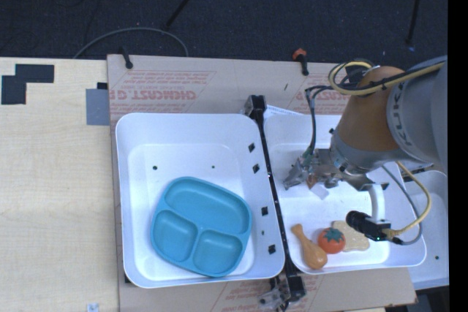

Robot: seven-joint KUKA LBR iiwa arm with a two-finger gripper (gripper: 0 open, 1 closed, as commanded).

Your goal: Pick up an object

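- My gripper sits low in the right bin — I cannot tell its state.
- The tomato and drumstick lie near the front wall; I'd judge nothing is picked yet.
- The blue plate fills the left bin.

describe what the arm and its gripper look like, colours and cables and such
The arm is a thick grey cylinder with a rounded orange band above the wrist. Below that sits a grey wrist collar. Yellow and black cables loop over the top of the orange band, and a pale cable curves down on the right side. The gripper is small, of grey metal with dark parts; its details are too blurred to make out.
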